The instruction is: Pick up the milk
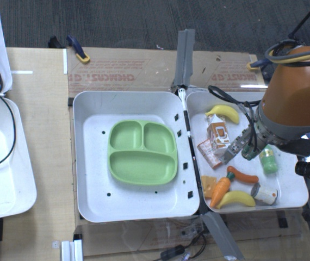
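Milk carton (218, 134) x1 | wooden counter (41, 97), dark carpet | bins x2 | bananas x2 | gripper (241, 147) grip probably unreadable

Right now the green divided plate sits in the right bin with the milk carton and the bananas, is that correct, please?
Not quite: the camera view shows the green divided plate alone in the left bin. The milk carton and the bananas are in the right bin.

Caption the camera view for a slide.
Claw hovers beside the milk carton in the right bin; green plate fills the left.
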Robot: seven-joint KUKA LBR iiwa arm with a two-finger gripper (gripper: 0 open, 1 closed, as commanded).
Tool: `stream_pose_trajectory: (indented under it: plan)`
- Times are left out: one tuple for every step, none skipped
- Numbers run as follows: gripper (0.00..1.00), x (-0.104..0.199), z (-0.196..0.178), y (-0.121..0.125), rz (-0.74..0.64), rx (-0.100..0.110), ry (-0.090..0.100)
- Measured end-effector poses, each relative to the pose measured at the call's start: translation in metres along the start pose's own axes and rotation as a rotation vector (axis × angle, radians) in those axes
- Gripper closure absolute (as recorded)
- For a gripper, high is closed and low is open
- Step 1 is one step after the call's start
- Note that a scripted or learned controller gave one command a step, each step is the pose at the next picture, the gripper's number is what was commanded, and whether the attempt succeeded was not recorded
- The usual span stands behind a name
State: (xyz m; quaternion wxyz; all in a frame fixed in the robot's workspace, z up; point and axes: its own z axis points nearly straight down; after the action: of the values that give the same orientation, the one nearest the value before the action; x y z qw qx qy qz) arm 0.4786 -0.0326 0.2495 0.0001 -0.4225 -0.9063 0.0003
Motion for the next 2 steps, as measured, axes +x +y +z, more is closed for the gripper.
stream_pose_trajectory:
  plan:
    - [0.00, 0.000, 0.000, 0.000, 0.000, 0.000, 0.000]
    - [0.00, -0.035, 0.044, 0.022, 0.054, 0.001, 0.001]
